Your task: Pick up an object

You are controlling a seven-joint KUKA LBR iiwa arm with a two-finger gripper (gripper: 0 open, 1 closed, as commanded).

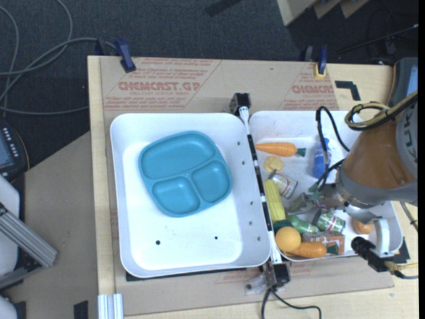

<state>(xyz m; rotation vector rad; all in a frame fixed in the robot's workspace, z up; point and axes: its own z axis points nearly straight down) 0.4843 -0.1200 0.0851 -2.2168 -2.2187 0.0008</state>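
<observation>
Bench, two bins, one blue tray, two carrots

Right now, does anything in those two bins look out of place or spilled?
Nothing looks spilled or broken. The blue divided plate lies flat in the left bin. The right bin is crowded: a carrot, corn cob and other toys lie jumbled at odd angles.

Robotics lab: papered bench, clamps, loose cables, dark carpet.
</observation>
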